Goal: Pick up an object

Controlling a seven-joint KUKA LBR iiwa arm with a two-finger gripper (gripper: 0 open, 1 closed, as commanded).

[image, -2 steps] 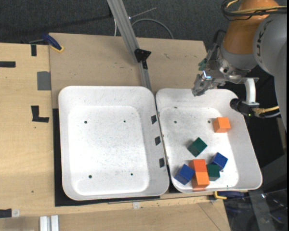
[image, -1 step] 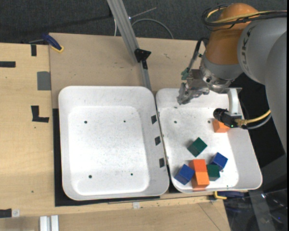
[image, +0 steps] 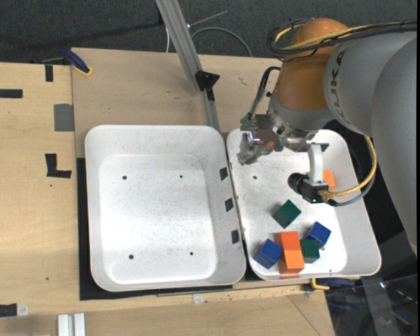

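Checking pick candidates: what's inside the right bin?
Right bin holds a cluster near its front: two blue blocks, two green blocks, an orange block. Another orange piece sits further back. The arm covers the bin's rear.

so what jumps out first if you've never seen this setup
The bulky grey arm with its orange band reaching in from the right over the right shallow white bin. Next, the cluster of small blue, green and orange blocks near that bin's front edge. The left shallow white bin sits beside it.
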